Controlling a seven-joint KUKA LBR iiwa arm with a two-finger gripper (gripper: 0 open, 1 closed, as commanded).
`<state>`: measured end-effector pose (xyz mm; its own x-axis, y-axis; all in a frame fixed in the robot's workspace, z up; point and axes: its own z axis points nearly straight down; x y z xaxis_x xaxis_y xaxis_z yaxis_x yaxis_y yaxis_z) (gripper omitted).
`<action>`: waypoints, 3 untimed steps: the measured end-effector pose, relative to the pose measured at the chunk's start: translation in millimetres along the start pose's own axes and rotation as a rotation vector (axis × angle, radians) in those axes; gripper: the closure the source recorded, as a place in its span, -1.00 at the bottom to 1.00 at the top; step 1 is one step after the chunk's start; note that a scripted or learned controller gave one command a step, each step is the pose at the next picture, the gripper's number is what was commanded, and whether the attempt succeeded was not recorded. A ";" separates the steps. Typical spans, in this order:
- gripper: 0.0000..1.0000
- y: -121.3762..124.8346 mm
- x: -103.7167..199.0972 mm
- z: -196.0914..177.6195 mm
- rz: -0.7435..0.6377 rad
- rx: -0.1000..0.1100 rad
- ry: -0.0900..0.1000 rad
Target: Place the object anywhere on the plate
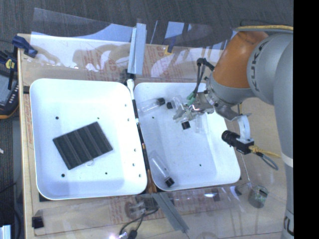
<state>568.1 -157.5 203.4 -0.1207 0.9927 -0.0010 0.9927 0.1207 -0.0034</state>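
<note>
A dark ribbed rectangular plate (82,144) lies tilted in the left bin (45,91). In the right bin (219,168) are clear tubes with black caps: one (152,103) near the back left corner, another (162,171) near the front left. My gripper (185,114) reaches down into the back middle of the right bin, far from the plate. A small black cap (185,125) with a faint clear body sits right under its tip; I cannot tell whether it is gripped.
A vertical divider rim (137,128) separates the two bins. A black fitting with a yellow cable (239,142) hangs off the arm over the right bin's right edge. Clear panels (137,46) stand behind the bins.
</note>
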 end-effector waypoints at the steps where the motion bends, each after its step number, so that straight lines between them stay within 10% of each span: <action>1: 1.00 61.3 79.5 13.4 -0.040 0.002 0.000; 2: 1.00 107.6 153.0 -36.7 -0.056 -0.001 0.002; 3: 1.00 118.2 246.6 -67.4 0.361 0.001 0.001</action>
<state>655.9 101.6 270.1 0.2377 0.9713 -0.0012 0.9713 -0.2377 -0.0043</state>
